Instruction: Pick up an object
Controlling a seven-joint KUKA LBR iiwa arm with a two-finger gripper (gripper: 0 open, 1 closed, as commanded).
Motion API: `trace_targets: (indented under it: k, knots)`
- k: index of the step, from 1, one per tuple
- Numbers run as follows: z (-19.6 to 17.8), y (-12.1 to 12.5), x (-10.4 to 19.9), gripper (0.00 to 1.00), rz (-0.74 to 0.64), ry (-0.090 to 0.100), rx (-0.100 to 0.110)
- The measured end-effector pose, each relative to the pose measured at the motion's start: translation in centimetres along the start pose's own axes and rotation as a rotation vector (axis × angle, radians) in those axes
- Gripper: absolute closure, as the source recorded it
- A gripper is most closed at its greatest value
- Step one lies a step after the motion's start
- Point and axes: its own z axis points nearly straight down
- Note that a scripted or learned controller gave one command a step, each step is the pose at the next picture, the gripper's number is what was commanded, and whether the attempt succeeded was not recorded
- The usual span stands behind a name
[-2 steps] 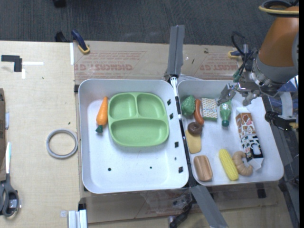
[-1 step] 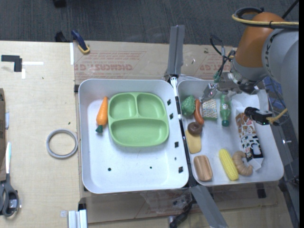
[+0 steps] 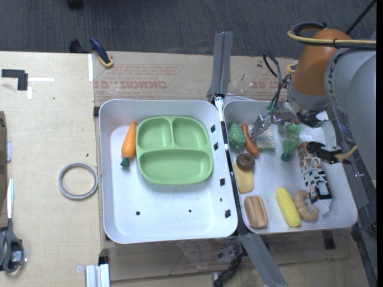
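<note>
A light wooden counter (image 3: pixel 48 136) fills the left side, under even, soft light. A sheet of brown cardboard (image 3: pixel 152 76) with red printing lies flat on it toward the back. A roll of tape (image 3: pixel 78 180) rests on the wood, with scissors (image 3: pixel 11 244) at the left edge and a blue-and-yellow clamp (image 3: pixel 102 52) near the cardboard's corner. Behind the counter is dark grey floor (image 3: pixel 179 11), possibly carpet.

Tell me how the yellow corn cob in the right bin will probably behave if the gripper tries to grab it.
The corn cob looks rounded and elongated, so it may roll if nudged sideways. It seems to be toy food, likely light. It lies close beside the croissant, which could crowd a grasp.
</note>
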Motion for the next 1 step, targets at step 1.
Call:
trace_targets:
  k: [1]
  knots:
    - [-2.75,0.09,-0.11,0.0,-0.031,-0.001,-0.002]
